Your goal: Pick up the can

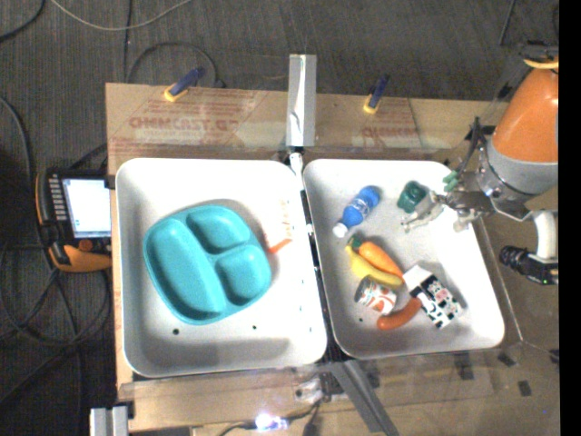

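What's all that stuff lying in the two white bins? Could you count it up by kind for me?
Divided teal plate: 1
Blue bottle: 1
Green object: 1
Toy foods, namely carrot, banana, sausage: 3
Can: 1
Black-and-white box: 1
Total: 8

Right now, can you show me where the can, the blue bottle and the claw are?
can (373, 293), camera view, on its printed side.
bottle (360, 206), camera view, on its blue body.
claw (420, 214), camera view, midway between its fingertips.
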`<action>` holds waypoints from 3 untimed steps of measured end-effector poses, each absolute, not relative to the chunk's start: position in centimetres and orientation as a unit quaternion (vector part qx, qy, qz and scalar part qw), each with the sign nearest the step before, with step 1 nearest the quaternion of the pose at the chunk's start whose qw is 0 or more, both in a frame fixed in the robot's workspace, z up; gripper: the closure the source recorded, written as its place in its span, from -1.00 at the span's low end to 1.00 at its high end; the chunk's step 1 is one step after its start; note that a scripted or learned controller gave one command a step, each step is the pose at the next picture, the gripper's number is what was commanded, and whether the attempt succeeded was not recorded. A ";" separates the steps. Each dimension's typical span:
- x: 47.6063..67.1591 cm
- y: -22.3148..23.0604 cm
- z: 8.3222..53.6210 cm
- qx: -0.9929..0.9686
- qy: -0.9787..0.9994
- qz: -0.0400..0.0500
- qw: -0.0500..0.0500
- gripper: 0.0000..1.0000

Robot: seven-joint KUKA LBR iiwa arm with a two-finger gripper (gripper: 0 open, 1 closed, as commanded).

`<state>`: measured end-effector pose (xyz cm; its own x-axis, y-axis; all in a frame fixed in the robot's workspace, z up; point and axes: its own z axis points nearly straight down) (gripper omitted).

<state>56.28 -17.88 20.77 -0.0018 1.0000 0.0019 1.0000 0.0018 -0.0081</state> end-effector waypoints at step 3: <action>66.8 -20.6 24.2 -0.851 -0.526 0.004 0.000 -1.00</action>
<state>66.85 -20.62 24.22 0.4475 0.8942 -0.0068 0.8942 -0.4476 -0.0053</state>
